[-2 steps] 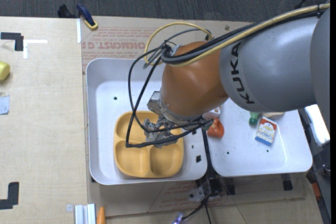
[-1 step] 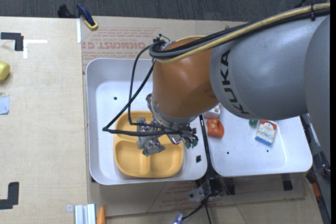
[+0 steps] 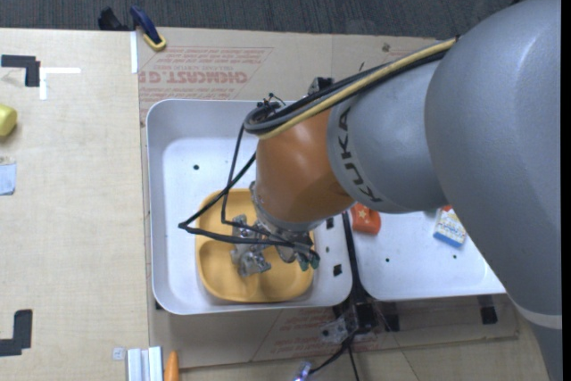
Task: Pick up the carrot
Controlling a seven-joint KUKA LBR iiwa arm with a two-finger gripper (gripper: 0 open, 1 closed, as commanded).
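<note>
Dark carpet borders a pale wooden bench (image 3: 71, 236) carrying two shallow white plastic bins. Grey arm with orange wrist band (image 3: 299, 169) reaches over the left bin (image 3: 169, 192). Its gripper (image 3: 254, 261) hangs low above a shallow yellow plastic dish (image 3: 214, 272) at the bin's 6 o'clock; whether it is spread or closed cannot be told, and nothing shows in its grasp. Small orange-red object (image 3: 364, 219), probably the carrot, lies in the right bin (image 3: 419, 272) at its 9 o'clock edge, partly hidden by the arm. A blue-and-white packet (image 3: 450, 229) sits near it.

Risk: gripper is over the wrong bin; a descent here would likely meet the dish, not the carrot. Trailing black cables (image 3: 234, 165) could snag the rim.
</note>
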